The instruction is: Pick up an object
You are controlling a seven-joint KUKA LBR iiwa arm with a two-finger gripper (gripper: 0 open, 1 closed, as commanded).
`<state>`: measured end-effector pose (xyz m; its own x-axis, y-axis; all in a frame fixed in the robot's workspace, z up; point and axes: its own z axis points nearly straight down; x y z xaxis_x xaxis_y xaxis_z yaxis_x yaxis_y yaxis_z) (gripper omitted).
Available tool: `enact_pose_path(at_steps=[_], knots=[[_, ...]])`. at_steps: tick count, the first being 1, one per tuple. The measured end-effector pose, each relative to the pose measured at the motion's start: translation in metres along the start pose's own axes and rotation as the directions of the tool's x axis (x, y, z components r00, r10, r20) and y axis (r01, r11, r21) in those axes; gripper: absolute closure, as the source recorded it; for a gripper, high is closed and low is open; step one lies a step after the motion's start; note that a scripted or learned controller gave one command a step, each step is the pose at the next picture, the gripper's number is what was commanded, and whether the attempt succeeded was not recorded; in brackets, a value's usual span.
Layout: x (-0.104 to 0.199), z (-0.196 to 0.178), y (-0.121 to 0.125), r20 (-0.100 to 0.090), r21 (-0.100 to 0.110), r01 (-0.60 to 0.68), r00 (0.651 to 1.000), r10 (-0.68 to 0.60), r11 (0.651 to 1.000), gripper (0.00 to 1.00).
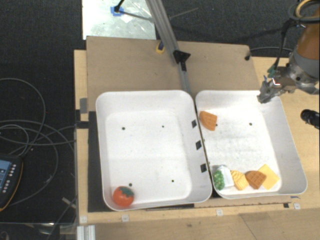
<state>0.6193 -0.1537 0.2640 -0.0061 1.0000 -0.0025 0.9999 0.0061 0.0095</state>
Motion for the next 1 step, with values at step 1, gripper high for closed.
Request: enact_pose_path(at_steps=[1], knots=[[0.0421,0.0051,0.0123,-0.003,0.005,0.003,1.000,-0.003,1.000,1.00]])
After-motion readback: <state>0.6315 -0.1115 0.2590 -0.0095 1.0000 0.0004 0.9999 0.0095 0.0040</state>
